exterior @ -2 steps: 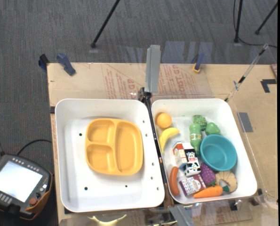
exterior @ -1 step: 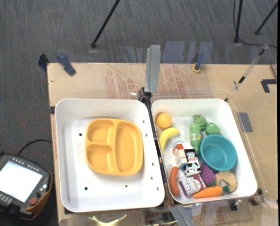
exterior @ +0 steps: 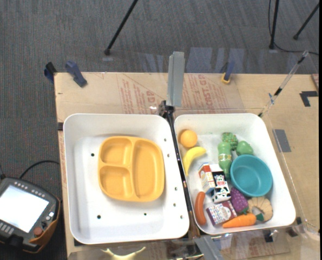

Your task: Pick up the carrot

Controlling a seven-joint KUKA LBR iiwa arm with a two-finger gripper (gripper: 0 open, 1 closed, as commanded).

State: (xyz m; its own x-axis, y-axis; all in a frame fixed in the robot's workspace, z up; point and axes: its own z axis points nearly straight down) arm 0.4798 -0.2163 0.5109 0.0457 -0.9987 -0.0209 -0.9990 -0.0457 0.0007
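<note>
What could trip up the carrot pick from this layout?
1. The carrot lies against the right bin's near wall, so one claw finger may strike the rim.
2. It is crowded by the small pink carton, the purple grapes and a tan toy; the claw could snag or lift a neighbour instead.

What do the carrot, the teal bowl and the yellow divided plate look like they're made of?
Carrot: probably moulded plastic toy food, smooth uniform orange with a green tip. Teal bowl: likely plastic, even colour, soft sheen on the rim. Yellow divided plate: likely plastic too, one solid colour, rounded moulded compartments.
</note>
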